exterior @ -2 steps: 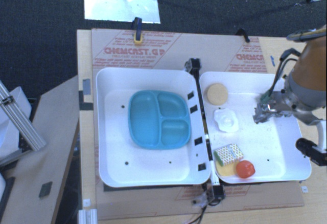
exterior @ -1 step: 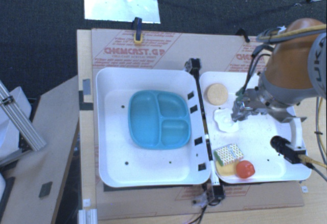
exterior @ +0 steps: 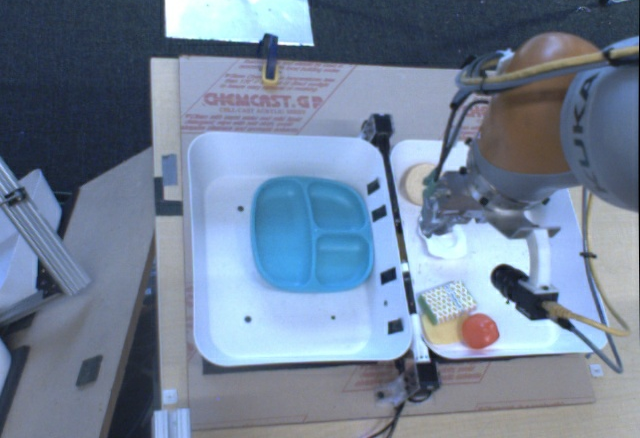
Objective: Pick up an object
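Your gripper [exterior: 436, 218], finger state indiscernible, hangs over the right white bin [exterior: 570, 226], beyond the small red ball [exterior: 480, 330] and checkered block [exterior: 448, 301].

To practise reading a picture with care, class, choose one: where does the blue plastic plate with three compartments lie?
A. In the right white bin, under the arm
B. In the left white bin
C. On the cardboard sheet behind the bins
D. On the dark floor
B: the blue plastic plate with three compartments lies flat in the middle of the left white bin, across the divider from the small red ball in the right white bin.
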